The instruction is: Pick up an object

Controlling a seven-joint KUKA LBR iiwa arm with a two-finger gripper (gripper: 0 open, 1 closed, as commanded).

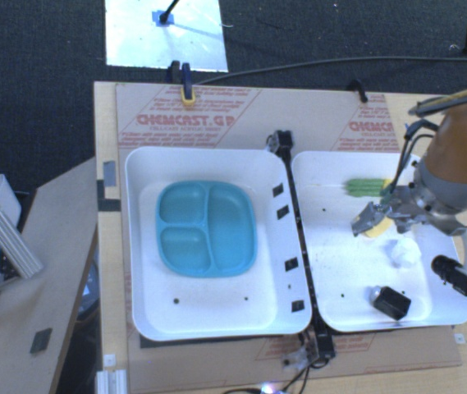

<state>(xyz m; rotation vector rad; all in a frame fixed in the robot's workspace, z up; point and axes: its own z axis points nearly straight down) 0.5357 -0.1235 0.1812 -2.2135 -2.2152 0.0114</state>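
Camera view puts the gripper low in the right bin, over a yellow object near the bin's middle; whether its jaws grip it I cannot tell. Closing and lifting straight seems next. A teal plate fills the left bin on the worktop.

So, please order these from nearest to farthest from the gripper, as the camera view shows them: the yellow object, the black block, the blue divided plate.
Measured from the gripper, which is over the right bin:
1. Yellow object: right beside the gripper, in the right bin.
2. Black block: lower in the same bin, near its front edge.
3. Blue divided plate: in the left bin, across the divider.
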